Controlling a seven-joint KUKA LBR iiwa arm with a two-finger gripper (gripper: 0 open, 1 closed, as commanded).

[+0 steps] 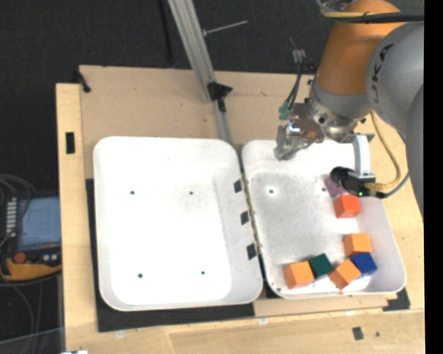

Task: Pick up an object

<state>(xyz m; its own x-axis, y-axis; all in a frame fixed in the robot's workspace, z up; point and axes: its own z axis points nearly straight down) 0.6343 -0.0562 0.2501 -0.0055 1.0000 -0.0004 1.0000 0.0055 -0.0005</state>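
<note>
Nearest the lens, at the right bin's (pixel 269 220) front edge well below the jaws (pixel 286 147), lie four orange blocks (pixel 299 273), one green block (pixel 321 265) and one blue block (pixel 362 262), while the left bin (pixel 111 198) sits beside; whether the jaws are spread cannot be told.

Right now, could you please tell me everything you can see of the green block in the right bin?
The green block is a small dark green cube, matte and solid-looking. It sits on the floor of the right bin near the front wall, turned slightly askew. An orange block touches its left side, and another orange block lies close on its right; contact there is unclear. The gripper is far from it, near the bin's back edge.
</note>
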